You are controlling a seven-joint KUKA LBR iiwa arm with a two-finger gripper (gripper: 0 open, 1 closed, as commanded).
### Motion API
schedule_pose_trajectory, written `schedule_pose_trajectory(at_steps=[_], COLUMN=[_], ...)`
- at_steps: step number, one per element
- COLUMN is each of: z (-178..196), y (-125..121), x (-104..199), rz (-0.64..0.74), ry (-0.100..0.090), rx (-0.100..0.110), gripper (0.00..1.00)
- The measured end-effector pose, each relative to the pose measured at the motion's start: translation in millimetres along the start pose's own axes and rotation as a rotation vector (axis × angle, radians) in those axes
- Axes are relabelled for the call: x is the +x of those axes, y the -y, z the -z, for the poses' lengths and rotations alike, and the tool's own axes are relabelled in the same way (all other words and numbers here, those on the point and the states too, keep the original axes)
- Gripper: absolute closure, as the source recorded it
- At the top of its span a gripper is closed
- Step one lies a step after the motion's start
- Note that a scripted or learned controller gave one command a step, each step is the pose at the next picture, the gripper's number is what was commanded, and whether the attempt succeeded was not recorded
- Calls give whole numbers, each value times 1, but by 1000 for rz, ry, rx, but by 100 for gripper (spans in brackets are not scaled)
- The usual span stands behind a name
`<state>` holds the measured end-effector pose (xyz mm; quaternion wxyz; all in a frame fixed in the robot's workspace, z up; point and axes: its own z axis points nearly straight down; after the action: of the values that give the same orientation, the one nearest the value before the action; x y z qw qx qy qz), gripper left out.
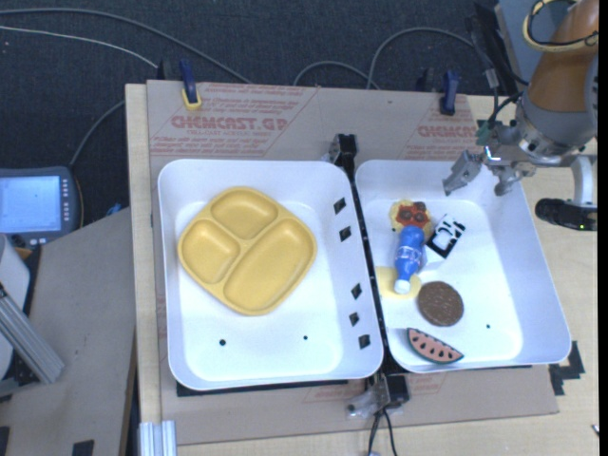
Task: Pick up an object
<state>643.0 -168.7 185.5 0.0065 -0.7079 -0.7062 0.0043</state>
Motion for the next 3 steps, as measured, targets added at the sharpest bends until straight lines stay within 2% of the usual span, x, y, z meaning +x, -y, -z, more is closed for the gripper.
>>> schedule_pose_trajectory(at_steps=[1, 2, 3], z=[8, -45, -92], y=[-3, -14, -17], x=[0, 1, 2], rz=[3, 5, 4], ry=[3, 2, -1], rx=[-14, -10, -16], gripper=[0, 0, 0])
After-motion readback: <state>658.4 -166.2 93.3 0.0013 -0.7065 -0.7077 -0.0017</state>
